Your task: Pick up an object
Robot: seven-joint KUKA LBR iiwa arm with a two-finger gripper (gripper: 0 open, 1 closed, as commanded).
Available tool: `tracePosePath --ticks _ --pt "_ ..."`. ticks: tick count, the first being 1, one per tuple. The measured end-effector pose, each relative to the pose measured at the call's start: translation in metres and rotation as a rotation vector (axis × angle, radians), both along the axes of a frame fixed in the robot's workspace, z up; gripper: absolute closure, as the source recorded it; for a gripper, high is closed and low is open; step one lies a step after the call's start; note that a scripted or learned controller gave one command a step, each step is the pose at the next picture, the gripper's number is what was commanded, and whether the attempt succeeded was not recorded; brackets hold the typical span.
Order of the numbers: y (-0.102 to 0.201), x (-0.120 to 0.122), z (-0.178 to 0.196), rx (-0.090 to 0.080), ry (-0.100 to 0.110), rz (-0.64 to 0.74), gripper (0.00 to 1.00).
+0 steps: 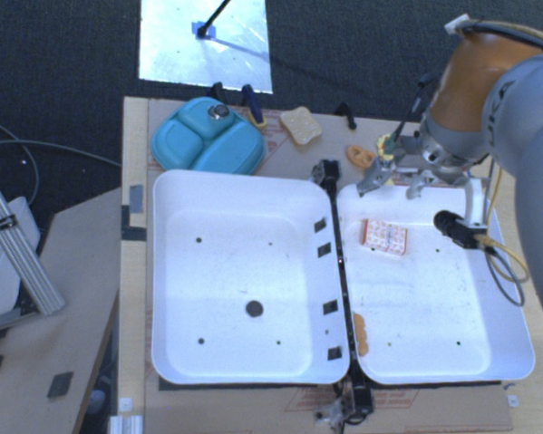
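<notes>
Gripper hovering with fingers spread and holding nothing over the right bin's far rim, near a red-patterned packet lying inside

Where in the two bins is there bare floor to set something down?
The left bin is bare around the small dark disc. The right bin is bare at its near half, between the orange piece at the divider and the outer wall. Its far end is crowded: the patterned packet and the gripper.
</notes>
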State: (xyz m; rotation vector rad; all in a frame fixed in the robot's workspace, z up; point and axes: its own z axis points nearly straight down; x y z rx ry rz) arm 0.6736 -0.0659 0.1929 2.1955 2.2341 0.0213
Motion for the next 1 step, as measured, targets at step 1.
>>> tracePosePath --ticks 1 --pt "-0.0372 -0.0064 -0.1116 -0.004 0.018 -0.018 0.00"
